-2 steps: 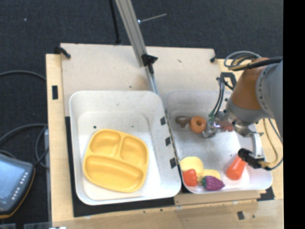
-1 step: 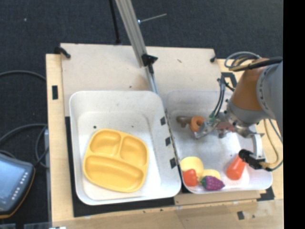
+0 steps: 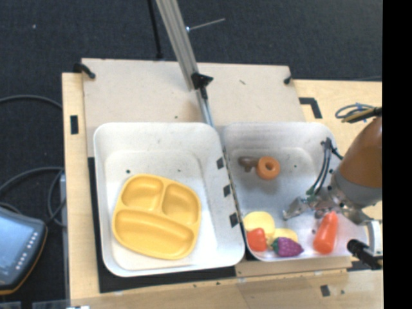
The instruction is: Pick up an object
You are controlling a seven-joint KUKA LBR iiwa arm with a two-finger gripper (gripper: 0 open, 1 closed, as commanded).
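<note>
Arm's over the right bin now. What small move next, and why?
Probably ease the tool a little toward the near wall and down onto the orange carrot-like toy. That toy lies just beside it in the right bin, apart from the clustered yellow, red and purple pieces.

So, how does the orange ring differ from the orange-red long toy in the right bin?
The orange ring is round with a hole in its middle; the orange-red long toy is stretched out and solid. The ring is a paler orange, the long toy redder. The ring lies far from the camera beside a small brown thing; the long toy lies near the front rim, close under the arm. Both rest in the right bin.
</note>
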